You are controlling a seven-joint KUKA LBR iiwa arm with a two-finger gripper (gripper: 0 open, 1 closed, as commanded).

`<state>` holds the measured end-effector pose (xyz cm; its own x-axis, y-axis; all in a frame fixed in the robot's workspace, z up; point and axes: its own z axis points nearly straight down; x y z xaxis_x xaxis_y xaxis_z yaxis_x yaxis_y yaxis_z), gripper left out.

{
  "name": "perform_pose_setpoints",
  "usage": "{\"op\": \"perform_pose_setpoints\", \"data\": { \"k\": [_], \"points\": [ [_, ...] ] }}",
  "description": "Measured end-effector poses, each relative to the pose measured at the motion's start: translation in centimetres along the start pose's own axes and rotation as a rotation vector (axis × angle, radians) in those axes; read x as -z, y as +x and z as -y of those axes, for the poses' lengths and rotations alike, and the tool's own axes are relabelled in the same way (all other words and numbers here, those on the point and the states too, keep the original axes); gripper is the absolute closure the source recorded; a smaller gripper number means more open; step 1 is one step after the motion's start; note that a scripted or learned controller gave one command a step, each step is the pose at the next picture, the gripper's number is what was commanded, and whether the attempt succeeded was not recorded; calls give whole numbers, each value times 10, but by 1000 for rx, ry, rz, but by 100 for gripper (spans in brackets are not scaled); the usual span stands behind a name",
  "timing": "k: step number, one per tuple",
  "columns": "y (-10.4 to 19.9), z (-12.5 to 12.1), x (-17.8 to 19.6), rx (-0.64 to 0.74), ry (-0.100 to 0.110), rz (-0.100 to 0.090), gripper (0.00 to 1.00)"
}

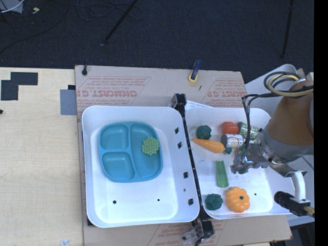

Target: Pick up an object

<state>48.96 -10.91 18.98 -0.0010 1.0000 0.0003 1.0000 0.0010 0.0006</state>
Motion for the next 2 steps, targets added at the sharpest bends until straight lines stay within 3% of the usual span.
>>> {"op": "perform_pose_setpoints", "data": {
  "k": [1, 2],
  "points": [
    [-1, -1, 40, 0, -1, 0, 100],
    [29, -35, 30, 2, 3, -1, 100]
  ]
}}
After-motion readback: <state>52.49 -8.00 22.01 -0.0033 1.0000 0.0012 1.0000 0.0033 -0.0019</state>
